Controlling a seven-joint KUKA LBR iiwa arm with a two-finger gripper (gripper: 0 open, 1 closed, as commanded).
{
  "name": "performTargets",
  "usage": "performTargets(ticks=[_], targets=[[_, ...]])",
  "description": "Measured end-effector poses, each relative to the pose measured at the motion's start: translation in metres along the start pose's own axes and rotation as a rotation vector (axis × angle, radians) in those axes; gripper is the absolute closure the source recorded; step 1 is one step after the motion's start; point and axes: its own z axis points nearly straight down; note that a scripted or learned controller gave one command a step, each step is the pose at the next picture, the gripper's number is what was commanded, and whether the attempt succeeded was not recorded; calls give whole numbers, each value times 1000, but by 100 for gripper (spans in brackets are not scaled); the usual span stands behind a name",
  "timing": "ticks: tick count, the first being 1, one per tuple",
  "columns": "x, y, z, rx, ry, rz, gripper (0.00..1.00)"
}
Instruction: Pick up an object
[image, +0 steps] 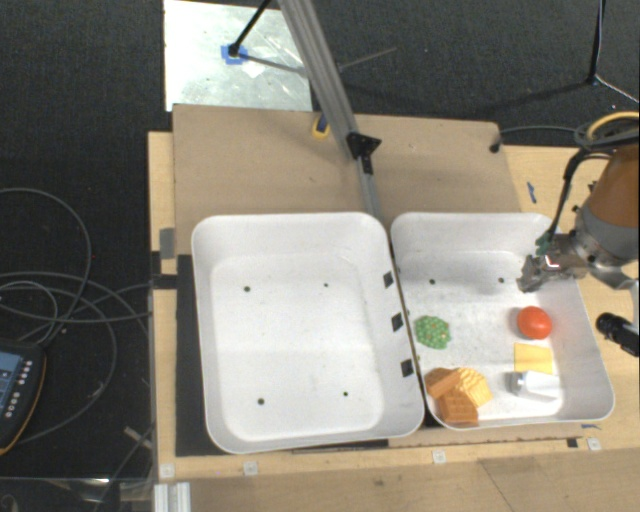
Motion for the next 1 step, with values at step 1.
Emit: performTargets(ticks=[1], targets=[[-9,3,-62,-2,-1,-1,100]])
